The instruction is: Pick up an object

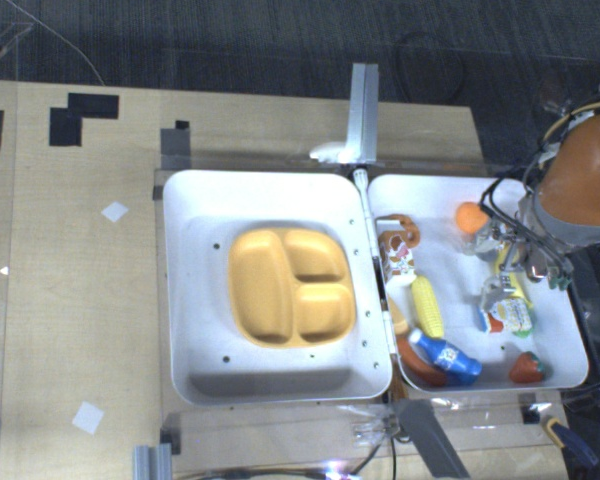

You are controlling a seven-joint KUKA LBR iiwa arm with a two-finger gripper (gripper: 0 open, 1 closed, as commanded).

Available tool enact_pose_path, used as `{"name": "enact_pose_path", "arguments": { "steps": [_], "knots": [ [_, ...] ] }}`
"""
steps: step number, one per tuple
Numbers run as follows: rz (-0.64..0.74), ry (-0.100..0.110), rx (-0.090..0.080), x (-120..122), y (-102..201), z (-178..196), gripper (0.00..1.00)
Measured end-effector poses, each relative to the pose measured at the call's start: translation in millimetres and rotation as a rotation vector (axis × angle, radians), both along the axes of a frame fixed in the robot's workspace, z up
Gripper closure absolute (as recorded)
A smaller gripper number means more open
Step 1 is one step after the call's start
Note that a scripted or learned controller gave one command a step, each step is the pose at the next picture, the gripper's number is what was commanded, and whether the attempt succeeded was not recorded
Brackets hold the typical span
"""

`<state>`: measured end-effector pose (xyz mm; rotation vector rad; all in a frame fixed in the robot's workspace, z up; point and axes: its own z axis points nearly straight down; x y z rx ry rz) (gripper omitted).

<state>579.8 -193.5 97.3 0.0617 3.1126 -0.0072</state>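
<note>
Nearest in the right bin [576,368] lie a strawberry [527,367] and a blue bottle [448,358] over a red piece; behind them the corn [427,306], then a packet [399,258] and an orange [470,217]. The gripper [502,273] hangs low over a yellow-and-white item [511,313] on the right side. Whether its fingers are apart, I cannot tell. A clean grasp probably wants one isolated target: centre on it, descend straight, avoid the wall. The left bin [185,298] holds a yellow tray [290,285].

Arm [580,183]: rounded orange band over a grey section. Black and yellow cables loop round the wrist. Gripper [505,268] end is grey metal, detail blurred.
</note>
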Motion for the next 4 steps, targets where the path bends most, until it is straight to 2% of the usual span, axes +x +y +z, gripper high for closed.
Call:
{"name": "enact_pose_path", "arguments": {
  "steps": [1, 2, 3, 4],
  "knots": [
    [-0.319, 0.02, 0.012, -32, 67, -5, 0.0],
    [-0.522, 0.015, 0.013, 8, 22, 10, 0.0],
    [-0.612, 0.011, 0.015, -68, 20, -8, 0.0],
    [-0.926, 0.009, 0.021, -88, -11, -8, 0.0]
  ]
}}
